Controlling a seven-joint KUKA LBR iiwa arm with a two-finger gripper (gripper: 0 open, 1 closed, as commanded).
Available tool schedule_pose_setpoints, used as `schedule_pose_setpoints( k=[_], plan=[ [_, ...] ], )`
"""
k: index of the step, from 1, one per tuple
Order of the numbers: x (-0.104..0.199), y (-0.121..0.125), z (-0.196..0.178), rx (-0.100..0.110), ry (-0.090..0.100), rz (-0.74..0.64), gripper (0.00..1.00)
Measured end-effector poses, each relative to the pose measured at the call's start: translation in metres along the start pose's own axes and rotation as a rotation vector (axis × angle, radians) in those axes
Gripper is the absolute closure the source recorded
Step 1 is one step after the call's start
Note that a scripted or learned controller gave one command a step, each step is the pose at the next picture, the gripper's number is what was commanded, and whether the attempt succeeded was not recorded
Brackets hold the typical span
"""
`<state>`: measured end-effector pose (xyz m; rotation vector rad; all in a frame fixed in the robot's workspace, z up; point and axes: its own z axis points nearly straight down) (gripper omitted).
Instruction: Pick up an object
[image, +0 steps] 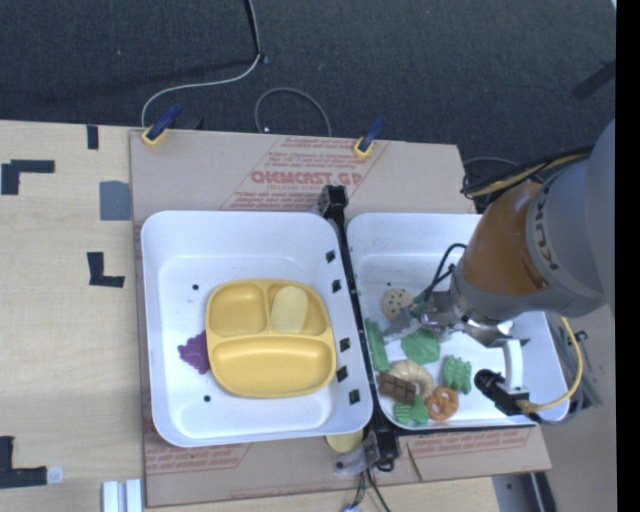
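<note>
A long green toy (376, 346) lies lengthwise beside the right bin's (400, 232) divider wall; gripper (425, 318) above, finger state unclear; cardboard-covered bench (200, 170).

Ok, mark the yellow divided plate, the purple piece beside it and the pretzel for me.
yellow divided plate (270, 362): camera view, floor of its large front compartment.
purple piece (192, 352): camera view, its visible middle, left of the plate.
pretzel (441, 403): camera view, its ring, right bin's near edge.

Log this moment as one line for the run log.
arm: over right bin | gripper: low above green toy, grasp unconfirmed | left bin: yellow divided plate, purple toy
</note>
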<state>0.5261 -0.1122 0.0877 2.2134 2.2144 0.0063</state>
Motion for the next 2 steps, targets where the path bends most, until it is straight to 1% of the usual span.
schedule_pose_setpoints(
  k=[1, 2],
  plan=[
    [-0.001, 0.001, -0.01, 0.001, -0.001, 0.001, 1.0],
    [0.079, 0.02, -0.102, 0.002, 0.008, -0.01, 1.0]
  ],
)
